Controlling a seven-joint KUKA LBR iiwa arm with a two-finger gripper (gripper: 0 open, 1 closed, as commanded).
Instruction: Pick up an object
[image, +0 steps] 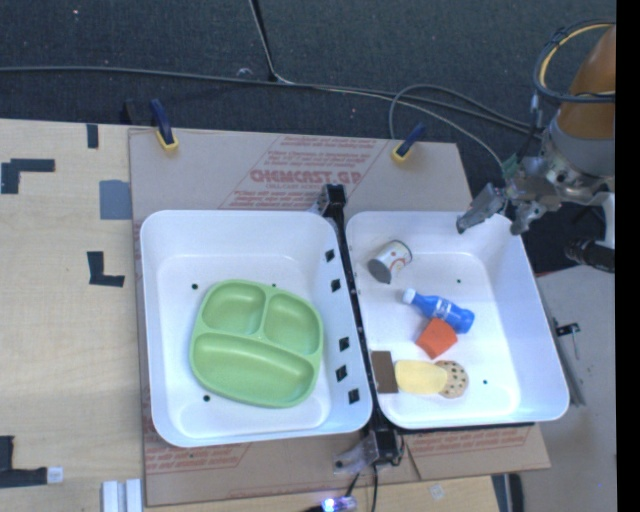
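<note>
Gripper (492, 213) hung spread and unladen over right bin's (535, 330) far corner; nothing lifted, all 5 objects lay untouched.

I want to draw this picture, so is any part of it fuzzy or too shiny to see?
In the camera view, the gripper at the upper right looks soft and smeared, and so does the arm above it; the white bins are bright but not glaring; the green plate, blue bottle and cookie look fairly sharp, with soft shadows.
</note>
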